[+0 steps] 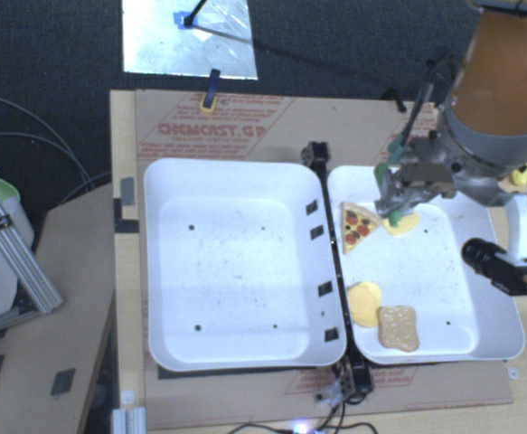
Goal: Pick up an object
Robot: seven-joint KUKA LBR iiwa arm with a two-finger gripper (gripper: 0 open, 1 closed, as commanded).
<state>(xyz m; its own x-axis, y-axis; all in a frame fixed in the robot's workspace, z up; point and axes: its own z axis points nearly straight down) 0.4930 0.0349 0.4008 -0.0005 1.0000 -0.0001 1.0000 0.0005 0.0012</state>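
arm: reaches in from right, wrist angled down | end effector (395, 208): low

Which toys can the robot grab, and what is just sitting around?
For the job: gripper, pizza slice, pale yellow piece, yellow round piece, toast slice, all in the right bin.

Just around: left bin, shiny sheet, cables.
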